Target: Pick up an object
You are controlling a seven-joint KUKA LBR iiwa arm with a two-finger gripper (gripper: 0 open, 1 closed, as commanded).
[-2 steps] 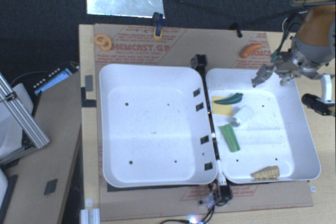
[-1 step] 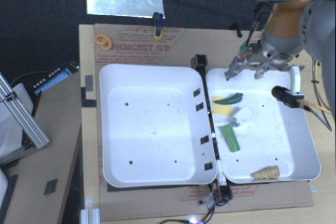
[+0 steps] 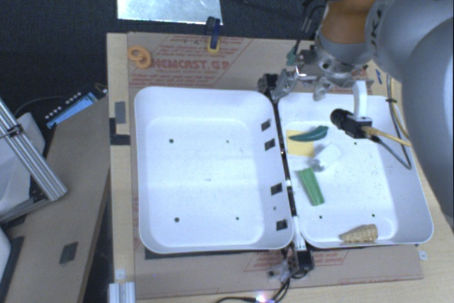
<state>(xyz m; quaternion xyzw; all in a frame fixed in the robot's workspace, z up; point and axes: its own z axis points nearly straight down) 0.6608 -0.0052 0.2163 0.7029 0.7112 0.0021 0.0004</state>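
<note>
Right bin [image 3: 390, 184], claw [image 3: 306, 80] indistinct.

Your bench [image 3: 74, 174] carries a printed cardboard sheet [image 3: 191, 62]. On it you see a left white bin [image 3: 206, 174] and a right white bin [image 3: 379, 188], edges touching.

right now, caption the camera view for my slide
Pincer at the far edge of the right bin, which holds a green stick, yellow piece and tan cone
</note>
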